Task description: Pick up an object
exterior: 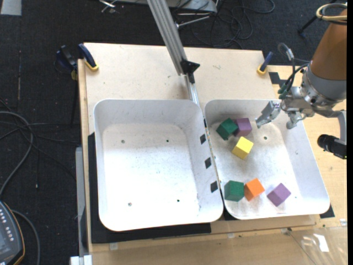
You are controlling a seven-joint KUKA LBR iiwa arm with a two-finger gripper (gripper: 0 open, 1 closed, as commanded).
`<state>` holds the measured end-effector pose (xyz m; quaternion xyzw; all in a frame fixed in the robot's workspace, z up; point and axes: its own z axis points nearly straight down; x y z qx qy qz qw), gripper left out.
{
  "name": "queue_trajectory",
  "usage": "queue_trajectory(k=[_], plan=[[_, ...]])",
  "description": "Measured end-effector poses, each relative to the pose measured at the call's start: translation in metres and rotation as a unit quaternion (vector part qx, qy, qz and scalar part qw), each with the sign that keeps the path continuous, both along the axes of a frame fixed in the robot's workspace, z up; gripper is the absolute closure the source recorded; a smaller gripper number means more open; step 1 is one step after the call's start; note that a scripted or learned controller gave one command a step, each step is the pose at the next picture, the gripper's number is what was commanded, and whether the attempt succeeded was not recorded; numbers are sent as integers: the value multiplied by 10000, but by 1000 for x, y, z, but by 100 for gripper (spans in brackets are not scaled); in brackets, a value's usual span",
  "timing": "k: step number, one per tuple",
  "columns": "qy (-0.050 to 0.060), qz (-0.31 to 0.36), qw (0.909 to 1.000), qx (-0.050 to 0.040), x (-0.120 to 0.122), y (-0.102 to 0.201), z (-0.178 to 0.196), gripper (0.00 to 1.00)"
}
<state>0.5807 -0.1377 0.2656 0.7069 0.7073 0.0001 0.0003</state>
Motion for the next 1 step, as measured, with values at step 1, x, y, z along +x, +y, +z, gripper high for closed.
queue_trajectory(k=[1], plan=[[-122,-1,9999,-18,78,8,-147,0]])
